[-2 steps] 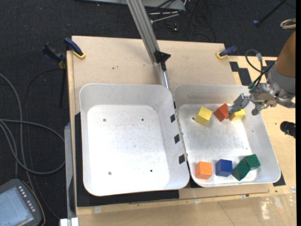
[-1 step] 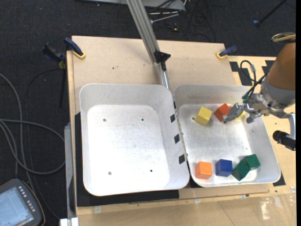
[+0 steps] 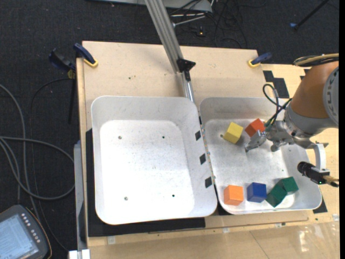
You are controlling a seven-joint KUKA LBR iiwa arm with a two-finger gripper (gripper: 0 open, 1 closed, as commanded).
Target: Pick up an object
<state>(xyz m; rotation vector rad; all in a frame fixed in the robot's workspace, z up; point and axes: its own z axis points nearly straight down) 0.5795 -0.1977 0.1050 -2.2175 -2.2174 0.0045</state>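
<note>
I take the right bin (image 3: 302,161) as my reference throughout. Along its near wall sit four blocks in a row: an orange block (image 3: 233,194) nearest the divider with the left bin (image 3: 108,144), then a blue block (image 3: 257,192) just beside it, then two green blocks (image 3: 282,191) touching each other toward the bin's outer corner. None of these is near the gripper (image 3: 256,142), which hangs over the bin's middle, reaching in from the outer side. Whether it is open or closed I cannot tell; the tips are too small and dark against the bin floor, and I see nothing held. Farther back, toward the bin's far wall, lie the two candidates. The red block (image 3: 255,127) sits just beyond the gripper, close enough that I cannot say whether they touch. The yellow block (image 3: 234,133) lies beside the red one, on the divider side, a little apart from the gripper. I judge the red block the likelier target: the coming move turns on a short shift toward the far wall.
</note>
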